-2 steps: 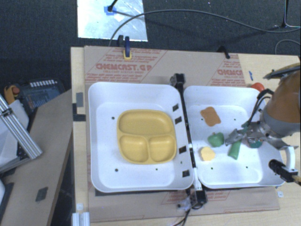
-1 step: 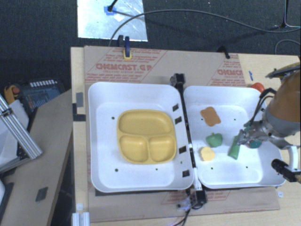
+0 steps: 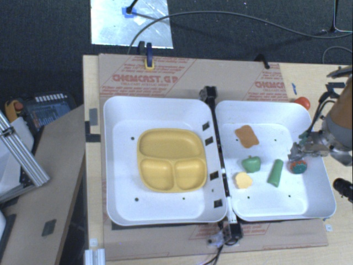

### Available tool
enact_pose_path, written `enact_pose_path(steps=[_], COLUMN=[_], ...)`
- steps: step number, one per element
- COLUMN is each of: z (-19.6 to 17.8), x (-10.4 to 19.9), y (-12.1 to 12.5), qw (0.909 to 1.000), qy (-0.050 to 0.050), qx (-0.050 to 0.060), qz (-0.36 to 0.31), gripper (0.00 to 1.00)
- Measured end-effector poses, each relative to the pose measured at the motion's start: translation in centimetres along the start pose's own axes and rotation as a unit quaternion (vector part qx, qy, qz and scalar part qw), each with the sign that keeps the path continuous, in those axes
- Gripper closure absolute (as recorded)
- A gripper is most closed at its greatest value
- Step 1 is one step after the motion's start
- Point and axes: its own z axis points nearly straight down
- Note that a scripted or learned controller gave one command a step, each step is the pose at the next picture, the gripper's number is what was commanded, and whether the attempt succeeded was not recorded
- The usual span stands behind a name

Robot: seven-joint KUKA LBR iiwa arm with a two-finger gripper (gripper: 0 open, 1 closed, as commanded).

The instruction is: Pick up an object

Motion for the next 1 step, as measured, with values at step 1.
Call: enact_pose_path(steps=[1], z=[-6.37], x=[0.00], y=[-0.20], qw=[1.0000], qy=[0.000], qx=[-0.001], qz=[0.000], gripper=[1.00])
